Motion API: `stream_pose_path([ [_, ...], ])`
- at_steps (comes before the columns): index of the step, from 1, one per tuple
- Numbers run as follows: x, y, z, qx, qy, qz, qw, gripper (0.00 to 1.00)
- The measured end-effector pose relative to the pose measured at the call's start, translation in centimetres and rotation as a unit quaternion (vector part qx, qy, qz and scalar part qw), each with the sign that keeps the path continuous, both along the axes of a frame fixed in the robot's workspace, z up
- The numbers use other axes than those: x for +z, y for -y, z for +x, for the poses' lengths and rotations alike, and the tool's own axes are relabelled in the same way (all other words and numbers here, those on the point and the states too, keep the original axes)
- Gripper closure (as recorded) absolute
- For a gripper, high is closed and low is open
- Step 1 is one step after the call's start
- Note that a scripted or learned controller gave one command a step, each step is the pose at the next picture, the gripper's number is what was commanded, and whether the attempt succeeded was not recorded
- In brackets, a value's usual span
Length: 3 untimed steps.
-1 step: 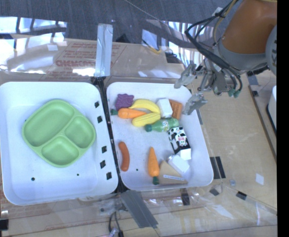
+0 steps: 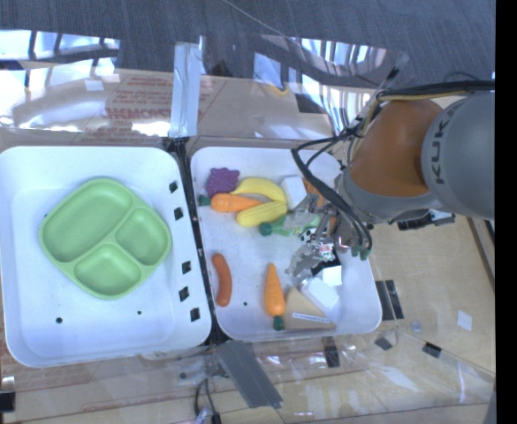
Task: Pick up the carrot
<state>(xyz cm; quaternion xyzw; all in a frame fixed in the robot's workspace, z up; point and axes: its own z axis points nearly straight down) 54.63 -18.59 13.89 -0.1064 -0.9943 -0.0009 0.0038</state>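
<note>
Two carrots are lying in the right bin (image 2: 364,312); the nearer carrot (image 2: 275,291) is resting just left of the hand (image 2: 315,253), whose opening cannot be told. Likely light, stiff, slippery plastic; its thick middle is offering the best hold.

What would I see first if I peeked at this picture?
Probably the big grey robot arm with its orange band, reaching in from the right over the right white bin. Then the bright green three-part plate in the left white bin, and the colourful toy food, like the orange carrot.
</note>
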Motion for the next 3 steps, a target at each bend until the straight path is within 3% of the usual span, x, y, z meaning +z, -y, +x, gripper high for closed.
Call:
stream_pose_path([
  [1,-4.8,-4.6,-2.2,-0.066,0.002,-0.0006,0.9978,0.0],
  [2,-3.7,-4.7,-2.0,-0.061,0.003,-0.0012,0.9981,1.0],
  [3,5.7,-11.0,-3.6,-0.013,0.009,-0.0011,0.9999,1.0],
])
